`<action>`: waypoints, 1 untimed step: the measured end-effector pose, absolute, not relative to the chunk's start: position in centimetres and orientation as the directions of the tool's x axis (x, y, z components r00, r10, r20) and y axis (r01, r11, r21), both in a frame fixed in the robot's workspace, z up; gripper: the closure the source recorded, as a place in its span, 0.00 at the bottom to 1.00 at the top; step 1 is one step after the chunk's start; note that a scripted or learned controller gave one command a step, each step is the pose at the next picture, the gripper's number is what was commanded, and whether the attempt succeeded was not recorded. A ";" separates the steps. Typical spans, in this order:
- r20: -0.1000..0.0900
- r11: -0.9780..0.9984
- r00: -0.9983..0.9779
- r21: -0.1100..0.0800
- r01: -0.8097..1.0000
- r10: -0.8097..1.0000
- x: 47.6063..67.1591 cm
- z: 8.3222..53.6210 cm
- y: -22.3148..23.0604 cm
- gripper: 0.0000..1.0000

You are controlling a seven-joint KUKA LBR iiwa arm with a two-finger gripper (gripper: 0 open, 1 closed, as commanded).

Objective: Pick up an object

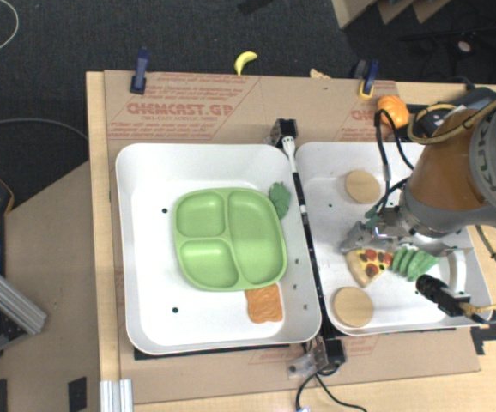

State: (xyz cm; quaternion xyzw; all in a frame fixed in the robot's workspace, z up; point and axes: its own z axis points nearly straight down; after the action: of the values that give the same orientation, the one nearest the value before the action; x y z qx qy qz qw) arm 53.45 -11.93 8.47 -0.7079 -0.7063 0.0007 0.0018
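My gripper (366, 237) is low in the right bin (325, 166), at the end of the grey arm with the orange band. Just below it lies a pizza slice toy (367, 266), touching or nearly touching the gripper tip. A green ridged toy (412, 263) sits right of the slice, partly under the wrist. Two tan round discs lie in this bin, one at the back (362, 185) and one at the front (352, 306). Nothing is visibly held.
The left bin (141, 230) holds a green divided plate (229, 237), a small green leafy piece (280, 197) at its right rim, and an orange slab (265, 304) in front. An orange ball (392, 107) and a yellow banana (244, 60) lie beyond the bins.
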 end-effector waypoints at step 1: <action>-0.001 0.005 -0.005 0.017 1.000 1.000 51.0 31.2 -7.0 0.00</action>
State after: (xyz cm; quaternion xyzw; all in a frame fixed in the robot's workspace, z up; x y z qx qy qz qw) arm 51.04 -7.04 31.21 -0.7052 -0.7090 -0.0058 -0.0062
